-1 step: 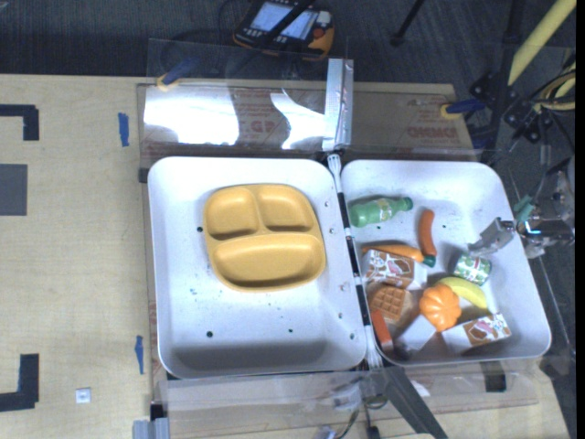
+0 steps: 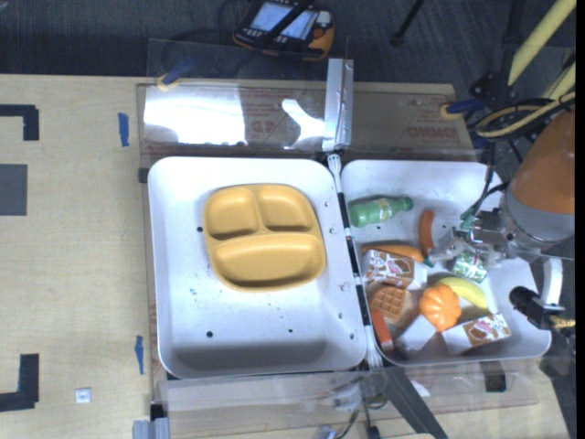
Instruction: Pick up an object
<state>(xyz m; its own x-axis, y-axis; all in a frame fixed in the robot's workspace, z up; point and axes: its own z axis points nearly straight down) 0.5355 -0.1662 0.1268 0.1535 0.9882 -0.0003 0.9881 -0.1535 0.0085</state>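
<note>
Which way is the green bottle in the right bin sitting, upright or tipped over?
Tipped over. The green bottle lies on its side on the right bin's floor, long axis across the bin, white cap end toward the arm's side.

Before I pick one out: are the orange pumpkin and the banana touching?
Touching. The camera view shows the banana lying against the top right of the orange pumpkin, with no gap between them.

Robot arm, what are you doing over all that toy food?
The robot arm reaches in from the right, and its gripper is low over the right bin, close to a small green and white can. That bin also has a green bottle, a banana, a little orange pumpkin and a waffle. The left bin has a yellow divided plate. I can't see the gripper holding anything.
</note>
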